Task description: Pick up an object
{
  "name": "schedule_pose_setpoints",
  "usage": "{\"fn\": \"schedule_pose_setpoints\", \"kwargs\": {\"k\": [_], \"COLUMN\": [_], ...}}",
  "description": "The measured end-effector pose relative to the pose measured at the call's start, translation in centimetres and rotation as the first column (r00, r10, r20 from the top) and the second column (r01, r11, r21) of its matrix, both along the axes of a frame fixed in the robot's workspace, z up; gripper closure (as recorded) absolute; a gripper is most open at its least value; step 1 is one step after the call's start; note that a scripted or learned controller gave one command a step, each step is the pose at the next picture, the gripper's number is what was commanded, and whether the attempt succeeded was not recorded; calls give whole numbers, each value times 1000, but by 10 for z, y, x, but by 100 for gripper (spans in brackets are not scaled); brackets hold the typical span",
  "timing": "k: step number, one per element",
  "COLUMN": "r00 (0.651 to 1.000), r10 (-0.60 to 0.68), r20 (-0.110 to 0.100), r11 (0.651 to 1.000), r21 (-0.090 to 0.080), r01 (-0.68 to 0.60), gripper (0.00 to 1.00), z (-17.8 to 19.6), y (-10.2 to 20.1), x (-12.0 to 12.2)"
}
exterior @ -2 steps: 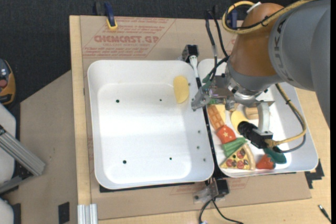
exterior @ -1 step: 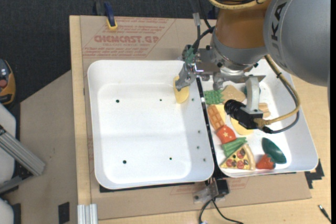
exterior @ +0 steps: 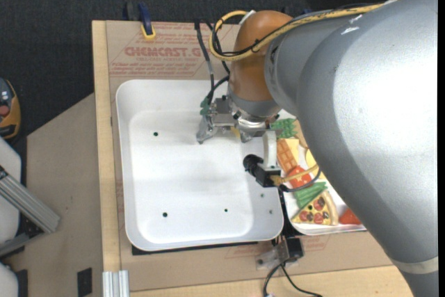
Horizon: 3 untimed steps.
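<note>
to pick from: toy food in the right bin. a pizza slice near the front rim, a green piece just behind it, then something red and a yellow-orange piece further back. all touching one another, probably lying as dropped, so awkward to single out for a clean grasp. mostly hidden under the grey arm crossing that bin from the right.

gripper: low over the far right part of the left bin, pointed at bare white floor marked by a few dark dots, apart from the toys. impossible to tell from this slant whether spread or closed. nothing seen held.

judging by this, needs a shift rightward over the two neighbouring rims before any pick. in the way: the arm's own bulk above the toys, plus the tight packing.

around it all: the brown counter, with a blue clamp at the far edge.
</note>
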State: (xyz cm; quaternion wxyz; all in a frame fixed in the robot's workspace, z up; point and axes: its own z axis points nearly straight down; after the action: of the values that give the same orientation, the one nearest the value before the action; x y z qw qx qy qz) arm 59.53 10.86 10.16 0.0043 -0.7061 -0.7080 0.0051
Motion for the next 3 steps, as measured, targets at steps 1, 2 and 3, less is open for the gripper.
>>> {"fn": "schedule_pose_setpoints", "kwargs": {"k": [1, 2, 3], "r00": [1000, 999, 1000], "r10": [-3, -1, 6], "r20": [9, 32, 5], "r11": [1000, 1000, 1000], "r21": [3, 5, 2], "r01": [3, 1, -6], "gripper": [0, 0, 0], "z": [-18, 260, 195], "y": [1, -7, 80], "x": [-42, -46, -56]}}
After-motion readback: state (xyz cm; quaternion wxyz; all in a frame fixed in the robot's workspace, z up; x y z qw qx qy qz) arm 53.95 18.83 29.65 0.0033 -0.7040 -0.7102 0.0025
